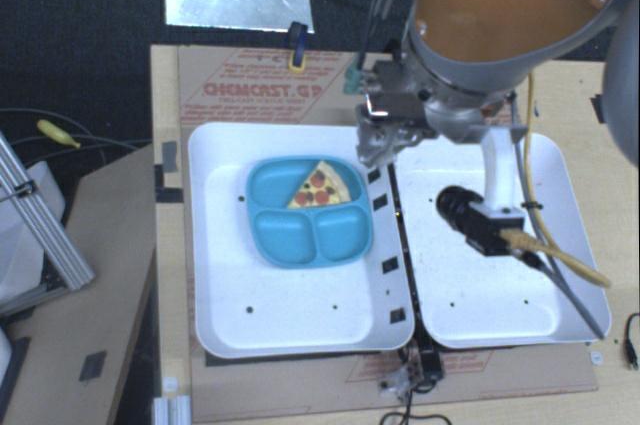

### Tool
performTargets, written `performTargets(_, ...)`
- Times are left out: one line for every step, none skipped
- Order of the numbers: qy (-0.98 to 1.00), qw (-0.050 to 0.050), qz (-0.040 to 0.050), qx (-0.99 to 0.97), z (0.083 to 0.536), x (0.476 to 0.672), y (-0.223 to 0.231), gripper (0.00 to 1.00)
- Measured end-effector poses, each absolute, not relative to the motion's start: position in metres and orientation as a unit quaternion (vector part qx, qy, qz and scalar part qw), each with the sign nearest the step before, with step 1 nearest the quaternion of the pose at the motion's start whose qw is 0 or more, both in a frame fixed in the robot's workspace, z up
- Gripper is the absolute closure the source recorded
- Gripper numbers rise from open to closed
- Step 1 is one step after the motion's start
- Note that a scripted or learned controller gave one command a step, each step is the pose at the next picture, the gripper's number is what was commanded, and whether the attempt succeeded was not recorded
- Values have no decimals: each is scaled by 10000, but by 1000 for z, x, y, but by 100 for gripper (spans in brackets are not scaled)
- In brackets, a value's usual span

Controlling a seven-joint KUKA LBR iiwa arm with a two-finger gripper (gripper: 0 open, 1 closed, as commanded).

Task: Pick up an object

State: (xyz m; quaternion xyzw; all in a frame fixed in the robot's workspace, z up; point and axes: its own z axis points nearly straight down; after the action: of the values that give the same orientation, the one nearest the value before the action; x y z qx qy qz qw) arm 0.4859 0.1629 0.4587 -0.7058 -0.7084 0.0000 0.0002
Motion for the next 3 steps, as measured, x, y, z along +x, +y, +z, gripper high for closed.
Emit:
performTargets(-7083, -5, -16, -7059, 475, 487, 171, 100)
performTargets(-7083, -5, -13, -7059, 474, 487, 172, 100)
performTargets(-7095, -13, -29, -7047, 486, 487, 172, 100)
